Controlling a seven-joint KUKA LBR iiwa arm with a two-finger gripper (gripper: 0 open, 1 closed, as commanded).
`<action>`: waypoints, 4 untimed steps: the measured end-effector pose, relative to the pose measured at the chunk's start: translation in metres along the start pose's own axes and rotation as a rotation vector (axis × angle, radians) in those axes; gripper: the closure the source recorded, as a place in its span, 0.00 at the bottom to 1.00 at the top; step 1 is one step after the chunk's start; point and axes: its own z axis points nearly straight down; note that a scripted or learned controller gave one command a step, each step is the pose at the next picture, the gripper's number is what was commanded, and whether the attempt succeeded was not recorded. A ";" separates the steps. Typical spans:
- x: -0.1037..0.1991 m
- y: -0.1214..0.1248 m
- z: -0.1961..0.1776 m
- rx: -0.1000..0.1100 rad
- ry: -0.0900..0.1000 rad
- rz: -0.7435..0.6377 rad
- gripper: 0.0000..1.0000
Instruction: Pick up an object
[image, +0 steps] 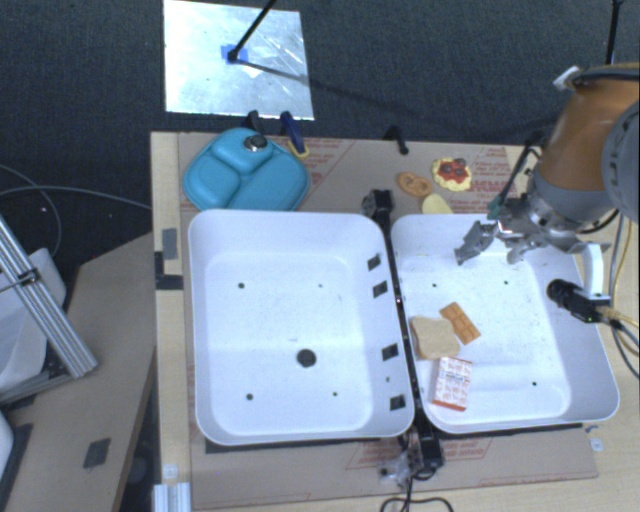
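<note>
- Camera view, from my remote station: I see the grey arm with its orange band (598, 120) entering from the right, its wrist over the far right part of the right-hand shallow white bin (590, 395).
- The two-finger metal gripper (496, 243) hangs over the far end of that bin. I read the two grey fingers as spread apart, one pointing toward the bin's left side (472, 243), the other nearer the wrist; nothing sits between them.
- In the right bin I note three objects close together near its left wall: a small orange ridged rectangular piece (459, 321), a tan flat slice-shaped piece (434, 337) touching it on the near side, and a white flat packet with red print (453, 384) just in front of the slice. All three lie well apart from the gripper, toward the near half of the bin.
- The left-hand shallow white bin (215, 400) holds one small dark round object (306, 358) near its middle.
- Behind the bins, on the cardboard sheet (340, 165), I log a blue plastic compartment tray (246, 174), a small orange piece (413, 184), a round yellow piece with red topping (452, 173), and a pale yellow piece (436, 205) at the right bin's far rim.
- A black cylindrical part (570, 298) juts over the right bin's right edge.
</note>
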 end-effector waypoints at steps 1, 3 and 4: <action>0.034 0.016 -0.078 -0.010 0.000 -0.005 0.00; -0.002 -0.028 0.104 -0.003 -0.002 -0.003 0.00; -0.005 -0.026 0.088 -0.012 -0.006 0.000 1.00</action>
